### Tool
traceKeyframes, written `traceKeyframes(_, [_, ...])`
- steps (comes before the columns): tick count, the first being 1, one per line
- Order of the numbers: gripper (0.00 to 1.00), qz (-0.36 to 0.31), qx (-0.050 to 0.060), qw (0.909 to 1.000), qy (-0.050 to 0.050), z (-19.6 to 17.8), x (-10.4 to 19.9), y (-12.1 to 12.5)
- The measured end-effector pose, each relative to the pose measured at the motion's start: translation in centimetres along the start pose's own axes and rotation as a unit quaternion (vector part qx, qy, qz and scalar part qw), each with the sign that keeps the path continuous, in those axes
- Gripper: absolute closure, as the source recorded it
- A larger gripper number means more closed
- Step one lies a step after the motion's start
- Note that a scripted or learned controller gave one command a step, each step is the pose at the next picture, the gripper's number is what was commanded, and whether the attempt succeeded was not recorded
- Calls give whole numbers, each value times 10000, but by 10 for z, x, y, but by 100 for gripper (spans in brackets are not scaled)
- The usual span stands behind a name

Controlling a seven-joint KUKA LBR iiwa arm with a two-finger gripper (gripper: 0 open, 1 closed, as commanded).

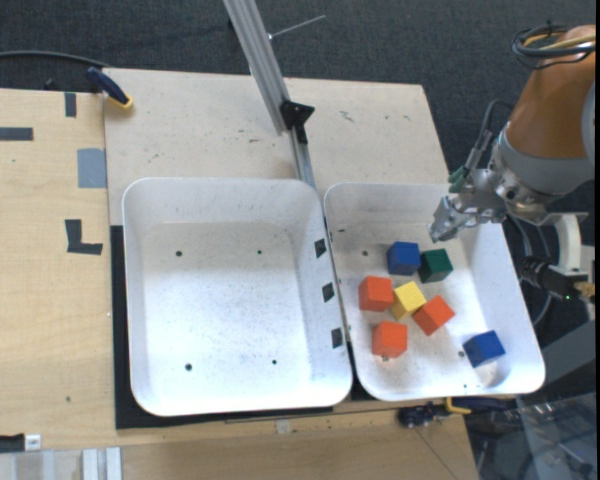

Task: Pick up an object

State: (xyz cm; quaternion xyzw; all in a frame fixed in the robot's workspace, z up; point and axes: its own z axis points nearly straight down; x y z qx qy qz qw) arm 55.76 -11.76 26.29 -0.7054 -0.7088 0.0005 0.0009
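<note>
The right bin holds several small cubes. A blue cube and a dark green cube lie side by side near its middle. Below them sit an orange cube, a yellow cube, a second orange cube and a third. Another blue cube rests near the front right corner. My gripper hangs over the bin's upper right part, just above and right of the blue and green cubes, with nothing seen in it.
The left bin stands beside the right one, sharing a central rim. A slanted metal bar crosses the bench from the top to the bins' junction. A blue and yellow tool lies at the bench's far left.
</note>
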Motion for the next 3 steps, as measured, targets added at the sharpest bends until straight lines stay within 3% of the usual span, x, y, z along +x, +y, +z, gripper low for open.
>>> traceKeyframes(3, [100, -13, 1, 10000, 6, 16, 161, 1])
